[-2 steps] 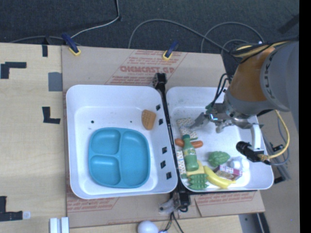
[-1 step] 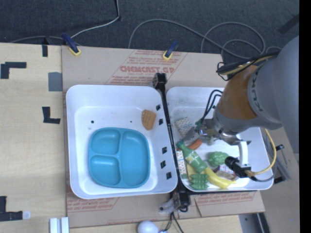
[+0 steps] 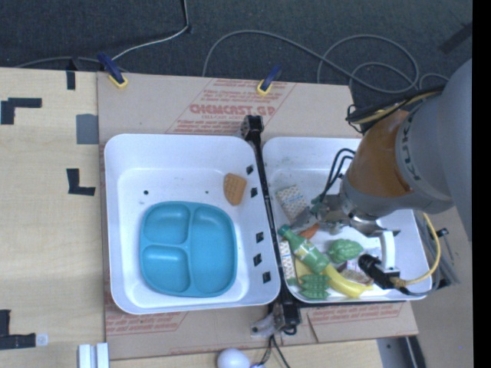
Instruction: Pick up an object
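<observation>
Reaching arm: we saw the arm (image 3: 399,159) bent low into the right bin (image 3: 418,294), likely to get at the toy heap.
End effector: we placed the end effector (image 3: 326,215) just above the heap; its opening we could not tell.
Candidate object: we judged the green bottle (image 3: 303,250) nearest, lying flat, long axis upper left to lower right.
Neighbours: we noted a yellow banana (image 3: 345,284) touching it.
Left bin: we saw a blue plate (image 3: 188,250) and a waffle (image 3: 235,188), well apart.

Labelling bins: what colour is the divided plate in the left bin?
Light blue. The plate shows plainly in the camera view, lying flat in the left bin.
</observation>
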`<state>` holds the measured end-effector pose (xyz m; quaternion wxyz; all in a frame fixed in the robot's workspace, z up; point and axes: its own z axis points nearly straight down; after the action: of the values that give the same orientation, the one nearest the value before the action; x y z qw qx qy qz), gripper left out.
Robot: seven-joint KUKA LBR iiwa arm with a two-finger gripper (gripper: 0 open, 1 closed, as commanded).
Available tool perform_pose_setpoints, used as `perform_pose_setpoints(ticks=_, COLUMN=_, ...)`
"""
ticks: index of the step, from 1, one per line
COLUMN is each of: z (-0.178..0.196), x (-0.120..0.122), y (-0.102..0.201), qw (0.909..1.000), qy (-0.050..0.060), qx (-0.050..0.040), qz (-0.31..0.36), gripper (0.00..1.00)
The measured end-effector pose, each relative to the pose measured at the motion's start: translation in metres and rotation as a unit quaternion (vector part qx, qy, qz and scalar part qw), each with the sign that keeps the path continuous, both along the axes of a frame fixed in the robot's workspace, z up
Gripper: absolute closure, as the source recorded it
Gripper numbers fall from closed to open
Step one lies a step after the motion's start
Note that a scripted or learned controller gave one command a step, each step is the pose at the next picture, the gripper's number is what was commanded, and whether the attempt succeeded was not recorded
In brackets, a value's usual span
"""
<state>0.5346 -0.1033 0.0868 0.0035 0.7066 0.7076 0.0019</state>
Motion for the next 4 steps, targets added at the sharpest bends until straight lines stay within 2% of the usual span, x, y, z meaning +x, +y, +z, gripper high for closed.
perform_pose_setpoints(ticks=1, z=0.01, x=0.0, y=-0.001, qw=1.0, qy=0.0, qx=-0.0009, qz=0.0, gripper=1.0)
perform_pose_setpoints(ticks=2, z=0.041, x=0.012, y=-0.002, qw=1.0, qy=0.004, qx=0.0013, qz=0.0, gripper=1.0)
perform_pose_setpoints(ticks=3, z=0.04, x=0.012, y=-0.002, qw=1.0, qy=0.005, qx=0.0014, qz=-0.001, gripper=0.0)
perform_pose_setpoints(ticks=4, z=0.001, x=-0.015, y=0.001, qw=1.0, qy=-0.003, qx=-0.0037, qz=-0.002, gripper=0.0)
